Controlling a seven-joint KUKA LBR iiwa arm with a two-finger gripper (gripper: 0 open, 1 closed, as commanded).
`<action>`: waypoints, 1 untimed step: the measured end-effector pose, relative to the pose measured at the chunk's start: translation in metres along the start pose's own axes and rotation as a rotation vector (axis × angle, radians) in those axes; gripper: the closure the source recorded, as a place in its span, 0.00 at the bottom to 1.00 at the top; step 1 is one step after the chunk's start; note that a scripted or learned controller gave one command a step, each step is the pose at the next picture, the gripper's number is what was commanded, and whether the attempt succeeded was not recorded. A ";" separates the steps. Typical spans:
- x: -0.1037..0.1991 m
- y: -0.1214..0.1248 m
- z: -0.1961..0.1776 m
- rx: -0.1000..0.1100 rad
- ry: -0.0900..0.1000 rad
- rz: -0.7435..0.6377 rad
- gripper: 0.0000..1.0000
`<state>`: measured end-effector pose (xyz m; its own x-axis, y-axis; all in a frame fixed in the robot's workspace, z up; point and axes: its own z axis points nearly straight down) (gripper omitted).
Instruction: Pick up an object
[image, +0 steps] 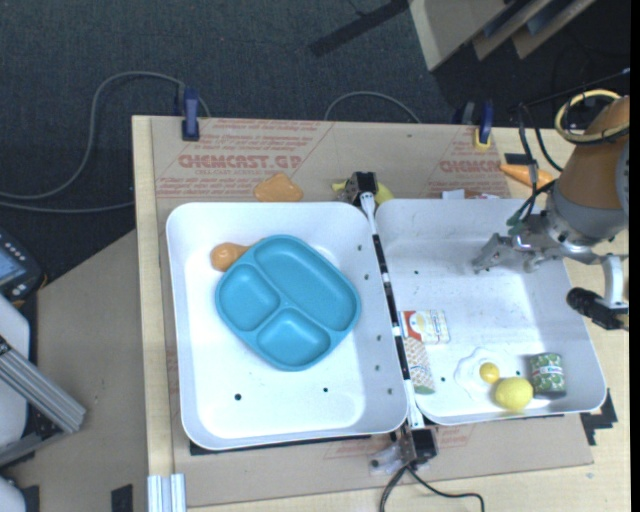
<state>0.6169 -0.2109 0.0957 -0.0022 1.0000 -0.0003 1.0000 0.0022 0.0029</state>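
Note:
My gripper (512, 258) hangs over the far part of the right bin (560, 300), open with nothing between its fingers. The loose things lie nearer the bin's front. A white snack packet (424, 328) with red and green print rests against the left wall. A toy fried egg (478, 372) lies beside a yellow lemon (513, 393), and a small green can (547, 373) sits near the front right corner. All of them lie well apart from the gripper.
The left bin (200, 400) holds a blue divided plate (288, 300) with a small orange piece (228, 256) at its far left rim. On the bench behind the bins lie an orange item (278, 187) and a yellow-black clamp (362, 186). The arm's orange band (592, 170) rises at right.

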 end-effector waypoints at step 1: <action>-0.014 -0.072 -0.019 0.008 0.003 0.006 0.00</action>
<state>0.5447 -0.2248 0.1143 0.0035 1.0000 0.0025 1.0000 -0.0035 -0.0047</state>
